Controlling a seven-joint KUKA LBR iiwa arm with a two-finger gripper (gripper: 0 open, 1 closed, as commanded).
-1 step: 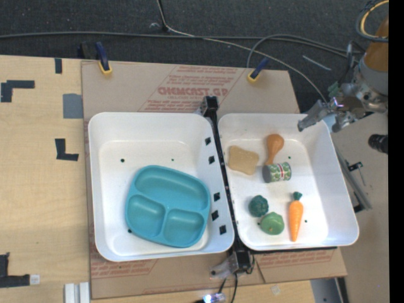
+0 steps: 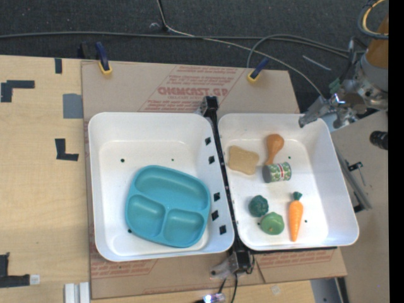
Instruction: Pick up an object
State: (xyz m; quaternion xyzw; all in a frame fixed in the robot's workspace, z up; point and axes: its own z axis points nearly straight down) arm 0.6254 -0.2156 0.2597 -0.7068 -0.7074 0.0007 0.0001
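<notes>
A brown cardboard sheet (image 2: 189,90) lies on the bench, and two white bins sit on it side by side. The left bin (image 2: 104,144) has a blue tray (image 2: 167,206) in it, and the right bin (image 2: 331,169) has a carrot (image 2: 295,218), a chicken leg (image 2: 273,146), a slice of bread (image 2: 243,160), a small can (image 2: 277,172), a dark green veggie (image 2: 258,206) and a light green one (image 2: 272,223). The gripper (image 2: 328,109) sits up at the right bin's top right corner, away from the toys, and I cannot tell its state.

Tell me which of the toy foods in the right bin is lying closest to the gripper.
The drumstick, the tan-orange piece at the far end of the right bin. It lies nearer the gripper than the bread slice, the can, the carrot or the green pieces.
</notes>
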